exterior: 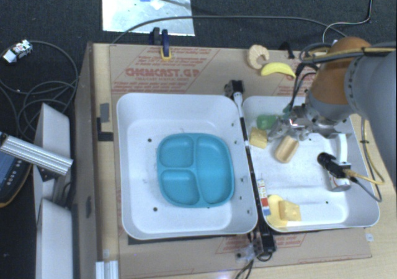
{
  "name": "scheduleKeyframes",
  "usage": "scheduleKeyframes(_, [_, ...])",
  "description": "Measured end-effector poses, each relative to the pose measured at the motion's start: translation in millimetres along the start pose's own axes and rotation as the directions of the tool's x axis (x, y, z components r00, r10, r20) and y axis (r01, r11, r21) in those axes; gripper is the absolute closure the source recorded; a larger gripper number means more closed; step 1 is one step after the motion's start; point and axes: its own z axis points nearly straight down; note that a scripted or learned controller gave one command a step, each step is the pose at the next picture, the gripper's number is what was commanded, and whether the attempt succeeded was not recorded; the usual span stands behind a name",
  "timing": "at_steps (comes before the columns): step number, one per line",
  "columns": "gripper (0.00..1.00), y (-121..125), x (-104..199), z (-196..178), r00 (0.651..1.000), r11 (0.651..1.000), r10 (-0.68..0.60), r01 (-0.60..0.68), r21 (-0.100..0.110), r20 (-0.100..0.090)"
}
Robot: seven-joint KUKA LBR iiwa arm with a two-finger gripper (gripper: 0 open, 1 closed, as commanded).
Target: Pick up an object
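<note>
In the camera view, the pincer [292, 121] is down inside the right bin [313, 194], near its back left corner. I cannot tell whether it is open or closed, since the wrist blocks the sight of it. Nothing can be seen in its grip, so I judge the pick not yet made; the grasp and the lift are both left.

The likeliest targets lie close by: a green piece [267, 121] just beside the pincer, a tan cylinder [286, 148] just below it, and a yellow block [258, 139] near the bin's left wall. A yellow wedge [288, 211] sits well apart at the front.

The left bin [138, 147] holds a blue plate [195, 169].

The board [205, 61] under the bins reads "CHEMCAST GP" in red; the smaller print is illegible.
</note>
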Motion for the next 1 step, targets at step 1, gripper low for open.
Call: scheduleKeyframes(1, [0.00,-20.2,33.6,-0.6,1.000,1.000,-0.002,0.002,-0.001,0.001])
